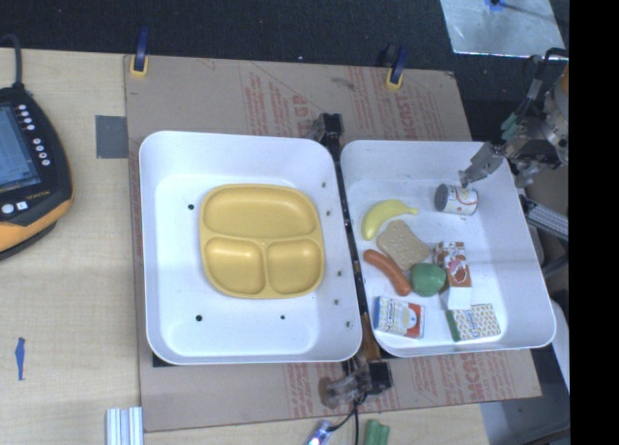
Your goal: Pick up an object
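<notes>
The right bin holds several toy foods: a yellow banana, a brown bread slice, an orange sausage, a green ball and a small can lying on its side. My gripper reaches in from the right edge and hangs just above and to the right of the can, near the bin's back right part. Nothing is visibly held.
A yellow divided plate sits in the left bin. Small cartons and a packet lie at the right bin's front. A teach pendant rests on the bench at far left.
</notes>
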Robot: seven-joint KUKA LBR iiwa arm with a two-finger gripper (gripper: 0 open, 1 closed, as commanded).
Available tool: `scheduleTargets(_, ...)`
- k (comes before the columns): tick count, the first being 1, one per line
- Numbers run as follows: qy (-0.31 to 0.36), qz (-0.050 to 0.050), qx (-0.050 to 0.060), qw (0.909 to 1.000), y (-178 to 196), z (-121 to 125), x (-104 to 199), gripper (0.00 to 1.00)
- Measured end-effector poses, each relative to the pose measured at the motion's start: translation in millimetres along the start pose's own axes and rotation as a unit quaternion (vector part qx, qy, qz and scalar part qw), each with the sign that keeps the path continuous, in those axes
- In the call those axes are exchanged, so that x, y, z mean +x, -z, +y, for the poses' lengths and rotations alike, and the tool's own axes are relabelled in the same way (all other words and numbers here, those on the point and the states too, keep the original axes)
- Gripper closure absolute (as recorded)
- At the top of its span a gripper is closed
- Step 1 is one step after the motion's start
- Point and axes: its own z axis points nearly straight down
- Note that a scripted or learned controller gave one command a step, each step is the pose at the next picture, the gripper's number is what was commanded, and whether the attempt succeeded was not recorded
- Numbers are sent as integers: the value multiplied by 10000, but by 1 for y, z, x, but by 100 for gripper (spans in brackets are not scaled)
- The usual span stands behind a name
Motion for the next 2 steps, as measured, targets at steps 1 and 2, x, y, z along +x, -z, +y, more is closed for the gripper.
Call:
scheduleTargets(1,10,-5,7,10000,-87,1,47,0)
scheduleTargets(2,-14,2,-5,10000,-96,56,-4,0)
